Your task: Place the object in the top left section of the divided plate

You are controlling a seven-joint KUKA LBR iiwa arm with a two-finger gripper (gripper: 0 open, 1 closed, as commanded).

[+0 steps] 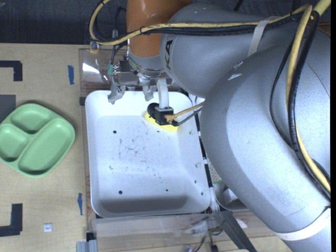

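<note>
- Yellow object [169,126] lies far right in the white bin [142,193], partly hidden; it seems flat and light, so best pinched across an edge.
- Gripper [131,94] hangs spread and empty, just beside it.
- Green divided plate [63,124] sits well left.

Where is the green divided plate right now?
Camera view, far left: the green divided plate lies on the wooden bench, outside the white bin and left of it.
</note>
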